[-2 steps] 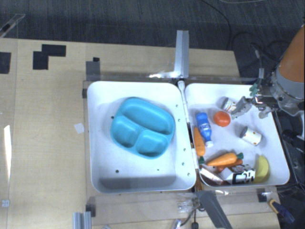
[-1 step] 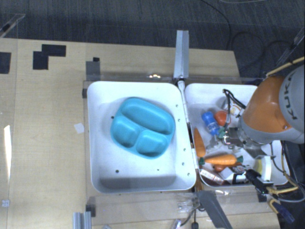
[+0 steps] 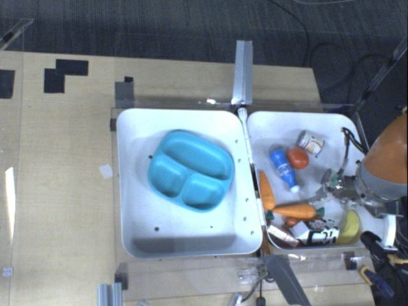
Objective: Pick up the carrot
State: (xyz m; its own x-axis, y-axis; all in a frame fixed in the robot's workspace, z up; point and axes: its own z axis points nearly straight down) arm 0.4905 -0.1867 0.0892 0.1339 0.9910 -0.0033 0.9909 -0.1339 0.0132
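Camera view is giving us the pincer [image 3: 329, 185] reaching in from the right, low over the right-hand bin [image 3: 331, 121], with the grey arm [image 3: 389, 161] and its orange band rising behind it at the frame's edge. We are not able to tell how the pincer is standing, for its tip is small and blurred against the bin's white floor, and we are seeing nothing between its tips.

Just below and left of the pincer we are seeing the carrot [image 3: 298, 210], lying nearly level across the bin's near part, its green end pointing right toward the pincer. A second orange piece [image 3: 266, 193] is lying lengthwise along the bin's left wall, its lower end near the carrot's tip. Above these a blue bottle [image 3: 283, 167] is lying at a slant, touching a red ball [image 3: 298, 159], with a small can [image 3: 310, 143] beyond them. Near the front wall a yellow fruit [image 3: 349, 227] is sitting beside a dark packet [image 3: 319, 236].

In the left-hand bin [image 3: 137, 190] a blue divided tray [image 3: 190, 169] is resting. Both bins are sitting on the pale desk [image 3: 57, 190].
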